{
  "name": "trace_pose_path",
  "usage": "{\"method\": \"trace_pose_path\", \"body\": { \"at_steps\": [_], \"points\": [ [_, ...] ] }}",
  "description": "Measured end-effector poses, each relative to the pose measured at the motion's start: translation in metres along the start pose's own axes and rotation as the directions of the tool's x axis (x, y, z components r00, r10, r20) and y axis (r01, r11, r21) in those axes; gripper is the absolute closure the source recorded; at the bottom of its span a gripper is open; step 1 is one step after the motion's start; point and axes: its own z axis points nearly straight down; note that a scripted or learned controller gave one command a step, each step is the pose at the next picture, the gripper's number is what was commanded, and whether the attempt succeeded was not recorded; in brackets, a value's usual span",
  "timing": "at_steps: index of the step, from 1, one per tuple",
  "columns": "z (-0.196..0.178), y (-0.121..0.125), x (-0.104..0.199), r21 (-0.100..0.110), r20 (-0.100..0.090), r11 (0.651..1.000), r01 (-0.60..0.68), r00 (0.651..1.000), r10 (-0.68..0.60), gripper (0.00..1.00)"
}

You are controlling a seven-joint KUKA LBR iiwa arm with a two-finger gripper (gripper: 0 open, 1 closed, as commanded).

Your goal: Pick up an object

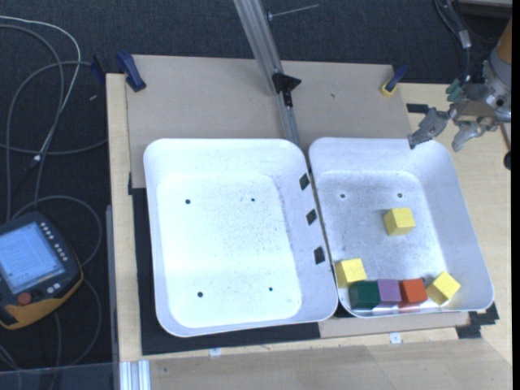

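Note:
The right bin [455,187] holds several small blocks. One yellow block [399,221] lies alone near the bin's middle. Along the near wall sit a yellow block [351,271], a green block [365,293], a purple block [390,291], an orange-red block [413,291] and another yellow block [445,287]. My gripper [443,136] hangs above the far right corner of this bin, up and to the right of the lone yellow block. Its two fingers are spread apart with nothing between them.
The left bin [162,161] sits beside the right one, joined by black clips [309,215]. A metal rail [260,35] runs in from the top. Blue [130,70] and yellow [394,80] clamps hold the board. A teach pendant [32,262] lies at far left.

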Motion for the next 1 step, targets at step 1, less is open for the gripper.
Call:
{"method": "trace_pose_path", "body": {
  "at_steps": [1],
  "points": [
    [0.181,-0.0597,0.0022,0.008,-0.004,1.0,-0.002,1.0,0.003,0.0]
  ]
}}
